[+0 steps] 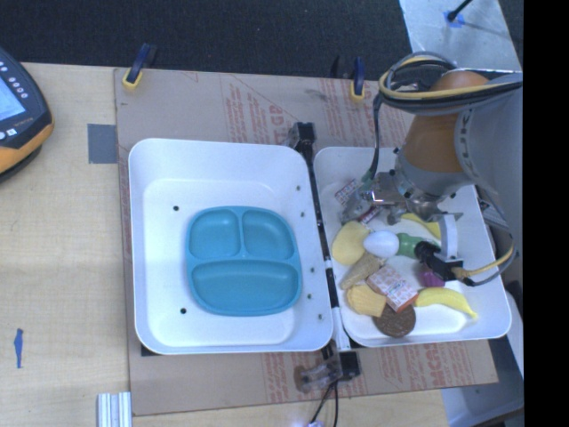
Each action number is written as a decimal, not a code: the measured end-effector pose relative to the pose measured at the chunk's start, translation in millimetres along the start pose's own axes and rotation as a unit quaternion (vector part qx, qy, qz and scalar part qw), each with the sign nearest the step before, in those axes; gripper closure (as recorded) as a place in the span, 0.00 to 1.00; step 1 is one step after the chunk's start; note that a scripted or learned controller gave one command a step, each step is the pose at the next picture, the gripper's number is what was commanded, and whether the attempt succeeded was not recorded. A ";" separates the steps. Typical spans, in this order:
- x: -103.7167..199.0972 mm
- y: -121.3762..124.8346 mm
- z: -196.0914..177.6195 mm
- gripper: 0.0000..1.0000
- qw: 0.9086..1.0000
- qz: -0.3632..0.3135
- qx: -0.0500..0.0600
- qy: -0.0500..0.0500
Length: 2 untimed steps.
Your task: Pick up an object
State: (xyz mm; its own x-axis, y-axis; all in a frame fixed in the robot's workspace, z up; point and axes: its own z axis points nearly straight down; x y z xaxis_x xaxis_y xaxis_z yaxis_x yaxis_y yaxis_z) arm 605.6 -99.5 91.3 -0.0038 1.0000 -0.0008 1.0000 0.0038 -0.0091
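Note:
The right bin (494, 326) holds a pile of small objects: a white egg (382, 243), a yellow banana (447, 302), a brown round cookie (394, 321), a pink-and-white packet (392, 285), a yellow piece (348, 239), a green piece (411, 244) and a purple piece (433, 279). My gripper (378, 205) hangs low over the upper part of this bin, just above the egg, with the grey arm and its orange band (436, 140) behind it. Metal parts of the gripper hide whatever lies directly beneath it.
The left bin (151, 310) holds a blue three-compartment plate (243, 261). Clamps (136, 66) pin the cardboard sheet at the back. A yellow-and-black device (16, 105) sits at the far left of the bench. Black cables loop around the wrist.

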 end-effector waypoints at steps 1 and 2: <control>3.9 23.7 -1.2 0.00 1.000 -0.001 -0.004 0.000; 2.4 21.4 -10.9 1.00 1.000 -0.002 0.000 0.000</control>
State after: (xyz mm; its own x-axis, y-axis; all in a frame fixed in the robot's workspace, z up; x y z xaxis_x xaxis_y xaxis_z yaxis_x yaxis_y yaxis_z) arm 627.1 -97.0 102.0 -0.0070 1.0000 -0.0012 0.9999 0.0070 -0.0089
